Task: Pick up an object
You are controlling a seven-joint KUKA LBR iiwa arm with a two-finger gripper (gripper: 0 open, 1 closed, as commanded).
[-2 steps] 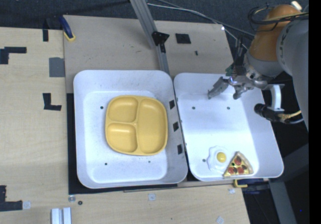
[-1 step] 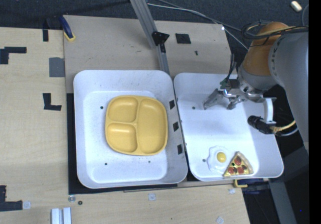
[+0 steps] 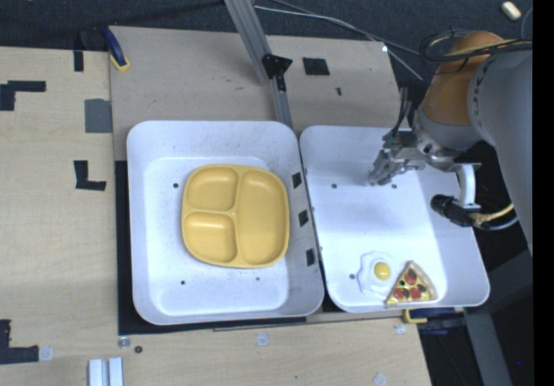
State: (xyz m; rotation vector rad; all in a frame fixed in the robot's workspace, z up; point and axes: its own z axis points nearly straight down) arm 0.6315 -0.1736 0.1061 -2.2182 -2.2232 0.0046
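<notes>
A yellow divided plate (image 3: 235, 215) lies in the middle of the left bin (image 3: 147, 202). In the right bin (image 3: 346, 146), a toy fried egg (image 3: 377, 273) and a toy pizza slice (image 3: 411, 285) sit side by side near the front edge. My gripper (image 3: 382, 171) hangs over the back right part of the right bin, pointing down and to the left, well behind the egg and the pizza slice. Nothing shows between its fingers.
A grey metal bar (image 3: 251, 25) slants across the bench behind the bins. The arm's wrist and a black cable fitting (image 3: 454, 209) hang over the right bin's right rim. Black tape marks dot the wooden bench at left.
</notes>
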